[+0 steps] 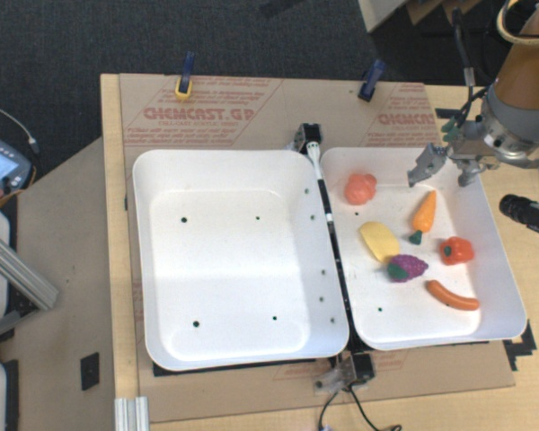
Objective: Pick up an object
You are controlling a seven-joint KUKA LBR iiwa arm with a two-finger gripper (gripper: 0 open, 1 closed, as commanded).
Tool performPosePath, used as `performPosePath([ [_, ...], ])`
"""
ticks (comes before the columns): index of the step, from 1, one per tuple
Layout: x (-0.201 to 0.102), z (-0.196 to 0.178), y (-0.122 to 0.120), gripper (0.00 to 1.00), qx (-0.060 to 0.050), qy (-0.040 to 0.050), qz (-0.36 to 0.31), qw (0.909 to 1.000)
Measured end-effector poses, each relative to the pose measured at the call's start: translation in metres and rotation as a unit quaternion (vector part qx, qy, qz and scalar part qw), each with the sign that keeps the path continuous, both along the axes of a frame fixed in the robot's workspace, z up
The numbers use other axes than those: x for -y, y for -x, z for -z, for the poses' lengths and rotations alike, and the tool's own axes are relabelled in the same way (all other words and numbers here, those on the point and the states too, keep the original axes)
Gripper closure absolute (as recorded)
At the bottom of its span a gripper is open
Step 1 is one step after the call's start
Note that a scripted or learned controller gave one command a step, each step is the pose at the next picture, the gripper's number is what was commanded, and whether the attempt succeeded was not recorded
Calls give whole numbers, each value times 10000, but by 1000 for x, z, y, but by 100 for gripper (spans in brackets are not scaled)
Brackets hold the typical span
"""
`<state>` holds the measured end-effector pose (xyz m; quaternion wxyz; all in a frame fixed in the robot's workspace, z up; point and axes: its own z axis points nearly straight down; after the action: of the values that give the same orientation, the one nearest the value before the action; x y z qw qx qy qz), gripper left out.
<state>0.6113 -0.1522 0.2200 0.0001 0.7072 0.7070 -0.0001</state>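
The right bin [485,326] holds several toy foods: a pink-red round fruit [360,188], an orange carrot [423,215], a yellow piece [378,241], a purple grape bunch [406,267], a red pepper [456,250] and an orange-red sausage [452,295]. My gripper [447,169] hangs over the bin's far right part, just above and behind the carrot. Its two grey fingers are spread apart, open, with nothing between them.
The left bin [162,330] lies beside the right one, with a black divider strip [328,232] between them. Both rest on a cardboard sheet [251,106] held by two clamps [186,83] at its far edge.
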Motion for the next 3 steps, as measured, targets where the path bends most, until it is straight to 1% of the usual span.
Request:
performPosePath([
  [1,-45,114,35,0,-70,-27,-13,10000],
  [2,-42,106,31,0,1,-1,2,10000],
  [3,-42,106,31,0,-1,-2,1,10000],
])
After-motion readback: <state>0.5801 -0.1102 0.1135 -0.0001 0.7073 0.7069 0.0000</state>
